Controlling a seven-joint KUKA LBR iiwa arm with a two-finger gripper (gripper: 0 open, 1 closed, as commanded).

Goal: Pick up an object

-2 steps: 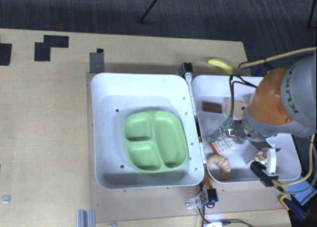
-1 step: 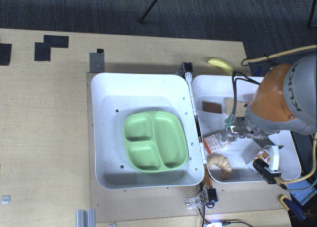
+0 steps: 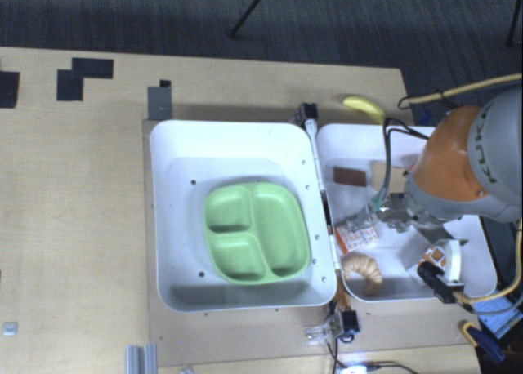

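Where the right bin [image 3: 482, 278] meets its near wall, a croissant [image 3: 362, 269] lies close against the rim, a red-and-white packet [image 3: 357, 236] just behind. Over them the gripper [image 3: 382, 211] hangs low; how it's set I can't tell. Farther back sits a brown block [image 3: 350, 176]. Leftward, the green tray [image 3: 257, 232] leaves bare floor all round.

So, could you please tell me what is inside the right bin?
The right bin holds a brown block, a croissant and a red-and-white packet; the arm covers the rest.
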